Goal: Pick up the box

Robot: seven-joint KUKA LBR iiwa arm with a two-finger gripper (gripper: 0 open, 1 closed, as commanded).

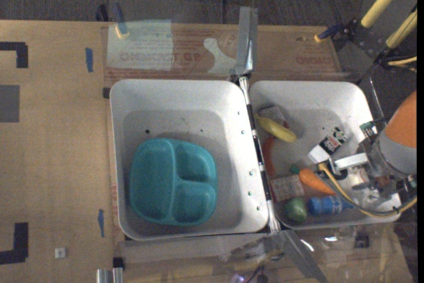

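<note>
A teal divided plate [173,181] lies in the left bin [126,109].

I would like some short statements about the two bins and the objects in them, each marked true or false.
1. The teal divided plate lies in the left bin. True.
2. The banana lies on the plate. False: it lies in the right bin.
3. The carrot lies beside the blue bottle. True.
4. The small box is in the left bin. False: it is in the right bin, near the divider.
</note>
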